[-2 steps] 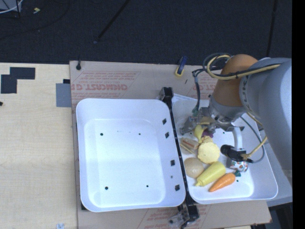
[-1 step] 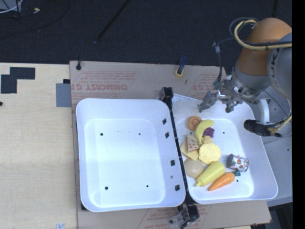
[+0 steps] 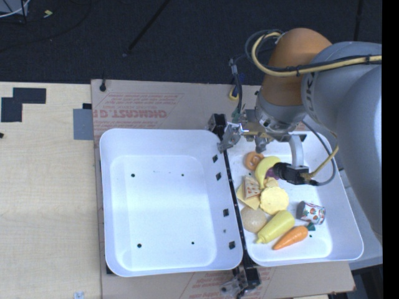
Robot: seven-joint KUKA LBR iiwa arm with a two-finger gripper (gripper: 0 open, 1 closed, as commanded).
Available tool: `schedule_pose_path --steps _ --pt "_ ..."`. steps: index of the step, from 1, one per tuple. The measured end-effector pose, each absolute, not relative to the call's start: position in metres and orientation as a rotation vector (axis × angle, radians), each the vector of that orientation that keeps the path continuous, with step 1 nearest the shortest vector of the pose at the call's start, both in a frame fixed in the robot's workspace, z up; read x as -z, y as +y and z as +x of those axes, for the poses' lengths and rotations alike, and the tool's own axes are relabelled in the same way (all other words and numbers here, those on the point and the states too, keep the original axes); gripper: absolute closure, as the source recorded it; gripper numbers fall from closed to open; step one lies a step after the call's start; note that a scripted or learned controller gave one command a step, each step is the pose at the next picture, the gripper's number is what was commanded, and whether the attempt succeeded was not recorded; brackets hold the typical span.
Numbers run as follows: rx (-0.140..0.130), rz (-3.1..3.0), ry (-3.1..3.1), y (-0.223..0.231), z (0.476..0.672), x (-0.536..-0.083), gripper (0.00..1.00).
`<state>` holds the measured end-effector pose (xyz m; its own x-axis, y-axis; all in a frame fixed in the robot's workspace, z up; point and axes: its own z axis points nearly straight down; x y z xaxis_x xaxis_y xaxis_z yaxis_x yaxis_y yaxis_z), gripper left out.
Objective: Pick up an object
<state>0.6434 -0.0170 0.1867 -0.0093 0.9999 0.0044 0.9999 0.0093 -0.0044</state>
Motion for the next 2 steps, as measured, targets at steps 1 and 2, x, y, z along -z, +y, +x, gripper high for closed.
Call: schedule_pose_path --steps 1,2 --pt "0.013 -2.208 -2.235 0.091 0.645 -0.271 0.0" --pt "0.012 -2.211 -2.232 0.181 0.644 -0.343 0.0"
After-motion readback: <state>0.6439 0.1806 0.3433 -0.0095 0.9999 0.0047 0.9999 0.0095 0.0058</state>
